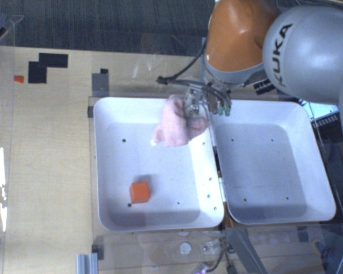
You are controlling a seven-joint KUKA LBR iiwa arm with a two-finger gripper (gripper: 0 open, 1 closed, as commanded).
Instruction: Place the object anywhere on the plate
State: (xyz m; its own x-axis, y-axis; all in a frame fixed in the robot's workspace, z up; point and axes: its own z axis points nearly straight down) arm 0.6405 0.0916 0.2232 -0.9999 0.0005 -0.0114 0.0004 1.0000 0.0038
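A limp pale pink cloth-like object hangs at the back right of the left bin, close to the wall between the two bins. My gripper comes down from the orange band of the arm and is shut on the pink object's upper right part, which bunches around the fingers. The rest of the object droops down and to the left. Whether its lower edge touches the bin floor, I cannot tell.
A small orange cube lies on the left bin's floor near the front left. The right bin sits beside it under the arm's grey wrist. Black and orange markers lie on the bench at the far left.
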